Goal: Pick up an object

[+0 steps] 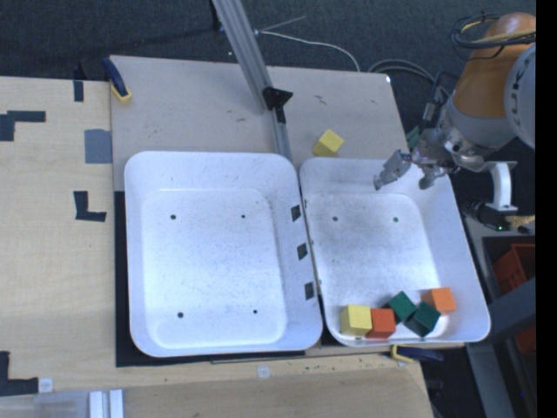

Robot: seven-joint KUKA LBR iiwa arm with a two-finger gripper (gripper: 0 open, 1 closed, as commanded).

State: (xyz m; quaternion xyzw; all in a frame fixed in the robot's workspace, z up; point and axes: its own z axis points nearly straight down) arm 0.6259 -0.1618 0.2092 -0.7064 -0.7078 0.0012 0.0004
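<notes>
- Surface (200, 116): pale wood bench w/ a beige board under the bins; black mat edge shows at left & front of left bin.
- Dark tape marks (83, 205) on the wood at far left, plus a grey patch (97, 145).
- Beyond the bench: dark carpet-like floor (130, 11); thin white cable (322, 46) trails across it.
- Grey metal post (244, 42) slants down to the gap btw bins.
- No legible writing or labels.
- Left bin (139, 233) & right bin (461, 268) touch side by side.
- Blocks clustered at right bin's front edge: yellow block (355, 319), red block (382, 322), two green blocks (412, 312), orange block (442, 300).
- Loose yellow cube (328, 143) on the board, just behind right bin.
- Gripper (409, 172) over right bin's back rim; fingers apart, nothing btw them.
</notes>
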